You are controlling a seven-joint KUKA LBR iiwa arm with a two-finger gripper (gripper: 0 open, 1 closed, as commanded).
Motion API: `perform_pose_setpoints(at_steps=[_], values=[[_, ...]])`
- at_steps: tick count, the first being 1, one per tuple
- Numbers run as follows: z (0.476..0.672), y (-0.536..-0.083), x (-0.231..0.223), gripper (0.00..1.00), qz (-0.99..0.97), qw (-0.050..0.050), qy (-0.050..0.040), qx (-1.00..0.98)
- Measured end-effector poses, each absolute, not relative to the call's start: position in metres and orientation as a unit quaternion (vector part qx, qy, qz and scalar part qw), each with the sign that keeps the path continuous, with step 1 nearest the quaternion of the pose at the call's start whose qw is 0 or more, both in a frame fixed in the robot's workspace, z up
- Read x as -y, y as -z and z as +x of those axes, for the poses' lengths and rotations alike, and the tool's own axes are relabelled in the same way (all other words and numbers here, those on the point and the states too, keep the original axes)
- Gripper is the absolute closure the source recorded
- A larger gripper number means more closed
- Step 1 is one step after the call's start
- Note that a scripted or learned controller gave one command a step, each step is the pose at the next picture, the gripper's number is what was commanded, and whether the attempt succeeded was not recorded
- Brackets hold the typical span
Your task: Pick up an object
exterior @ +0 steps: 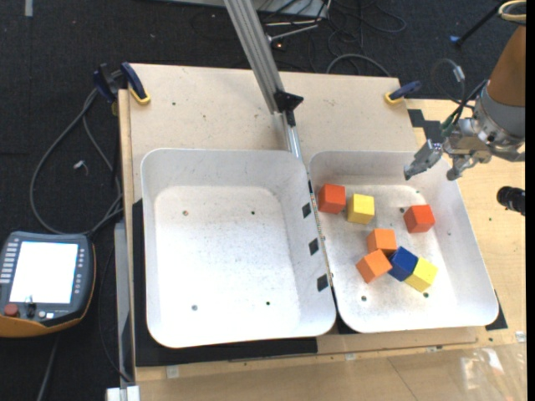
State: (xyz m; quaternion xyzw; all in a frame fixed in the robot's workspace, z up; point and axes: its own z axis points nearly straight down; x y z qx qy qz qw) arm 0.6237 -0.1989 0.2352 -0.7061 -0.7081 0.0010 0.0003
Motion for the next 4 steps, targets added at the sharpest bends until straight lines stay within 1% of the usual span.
perform_pose_setpoints(at_steps=[1,2,3,4], values=[[0.587,-0.269,0.191,0.0,-0.708,-0.001,0.0007,0.707],[0.52,-0.33,0.202,0.0,-0.708,-0.003,0.0009,0.706],[0.502,-0.316,0.153,0.0,-0.705,0.001,-0.0001,0.709],[0.49,-0.366,0.195,0.0,-0.709,-0.004,0.0005,0.706]])
